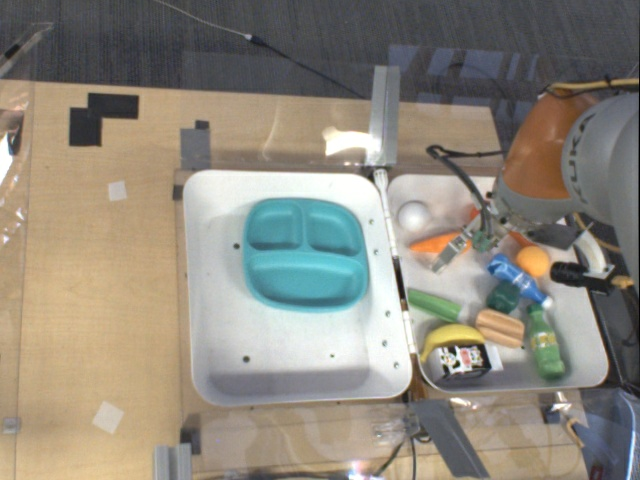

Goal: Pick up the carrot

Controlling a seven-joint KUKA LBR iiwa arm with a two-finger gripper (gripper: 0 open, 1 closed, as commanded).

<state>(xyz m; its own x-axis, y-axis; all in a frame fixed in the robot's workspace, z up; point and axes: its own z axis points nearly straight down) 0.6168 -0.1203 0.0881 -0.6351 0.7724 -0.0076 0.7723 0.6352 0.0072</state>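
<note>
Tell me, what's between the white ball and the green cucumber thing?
The carrot lies between the white ball and the green cucumber in the camera view, with the gripper at its right end.

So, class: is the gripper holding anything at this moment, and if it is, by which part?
It cannot be told. The gripper is low in the right bin, its tip at the carrot, but the view does not show whether the carrot sits between its fingers.

One fixed camera above the bench [90,298], angled down over both white bins [290,383].
</note>
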